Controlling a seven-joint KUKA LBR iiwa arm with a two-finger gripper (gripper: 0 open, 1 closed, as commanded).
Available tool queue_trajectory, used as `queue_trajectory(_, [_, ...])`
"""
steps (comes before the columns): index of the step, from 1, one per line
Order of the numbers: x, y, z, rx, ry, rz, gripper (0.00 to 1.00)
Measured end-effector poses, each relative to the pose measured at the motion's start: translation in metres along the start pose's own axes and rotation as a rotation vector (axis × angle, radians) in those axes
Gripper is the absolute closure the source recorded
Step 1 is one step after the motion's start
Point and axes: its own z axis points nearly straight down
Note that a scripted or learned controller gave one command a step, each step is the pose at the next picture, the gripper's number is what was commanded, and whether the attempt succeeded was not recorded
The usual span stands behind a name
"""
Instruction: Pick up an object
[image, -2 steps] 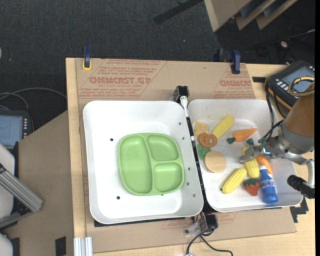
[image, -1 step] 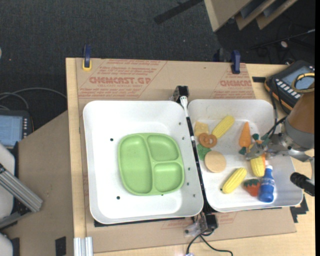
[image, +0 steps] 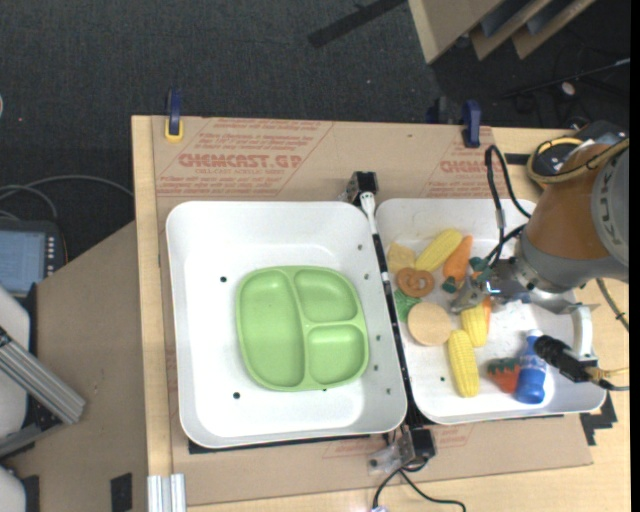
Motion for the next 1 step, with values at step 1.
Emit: queue_trajectory(1, [0.0689, 0.0928, -0.1072, -0.016, -0.001, -0.005, 1.0])
